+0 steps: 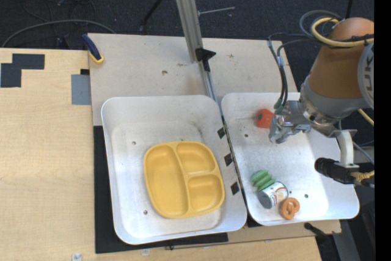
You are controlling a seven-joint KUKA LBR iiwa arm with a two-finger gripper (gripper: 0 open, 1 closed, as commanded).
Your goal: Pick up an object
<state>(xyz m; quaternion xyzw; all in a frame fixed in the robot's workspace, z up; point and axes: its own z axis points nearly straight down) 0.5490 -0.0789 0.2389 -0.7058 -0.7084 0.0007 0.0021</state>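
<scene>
Gripper (282, 131) low in right bin (317, 208) | beside red object (264, 118), apart | you cannot tell its grip state | likely lining up a pick.

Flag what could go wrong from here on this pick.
1. The gripper sits just right of the small red object, not over it; closing here may miss or nudge it toward the right bin's left wall.
2. The green piece, small can and orange ring lie bunched together, so a grasp there could catch two or scatter them.
</scene>
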